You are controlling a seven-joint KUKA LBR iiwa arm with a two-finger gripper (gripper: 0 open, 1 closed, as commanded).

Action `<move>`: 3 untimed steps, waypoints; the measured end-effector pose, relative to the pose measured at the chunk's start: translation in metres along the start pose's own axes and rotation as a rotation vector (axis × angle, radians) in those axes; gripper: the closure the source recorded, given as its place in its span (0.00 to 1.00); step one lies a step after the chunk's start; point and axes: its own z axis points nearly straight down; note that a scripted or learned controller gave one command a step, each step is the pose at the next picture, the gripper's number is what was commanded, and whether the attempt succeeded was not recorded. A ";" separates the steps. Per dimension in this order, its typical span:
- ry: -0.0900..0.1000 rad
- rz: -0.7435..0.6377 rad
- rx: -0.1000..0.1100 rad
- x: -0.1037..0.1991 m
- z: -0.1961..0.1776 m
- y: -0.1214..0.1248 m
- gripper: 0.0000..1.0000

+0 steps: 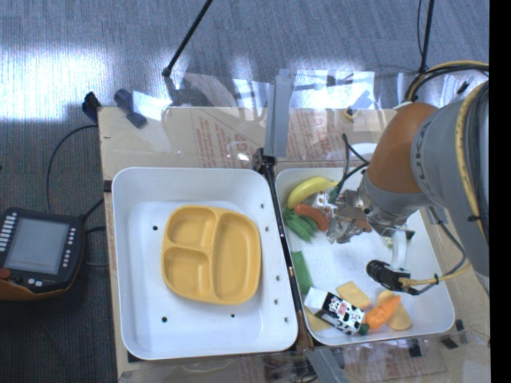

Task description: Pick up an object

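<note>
White right bin (444, 309), front to back: a cow-patterned carton (335, 309), carrot (382, 311), cheese wedge (354, 294), green pods (301, 228) and a curved yellow banana (310, 189) at its rear-left. Left bin (136, 214) holds a yellow divided tray (211, 254). Gripper (345, 223) is low beside the pods; whether it is open, closed or gripping cannot be made out.

The setting was a robotics laboratory. A grey industrial arm (447, 158) reached in from the right of the frame over a wooden bench (200, 134) bearing two white bins (128, 214). A teach pendant (36, 250) lay on grey carpet at lower left, and stand legs (192, 26) crossed the top.
</note>
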 end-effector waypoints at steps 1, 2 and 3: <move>0.000 -0.060 -0.010 -0.034 -0.077 0.040 1.00; 0.000 -0.053 -0.012 -0.032 -0.167 0.058 1.00; 0.000 -0.055 -0.002 -0.031 -0.161 0.056 0.00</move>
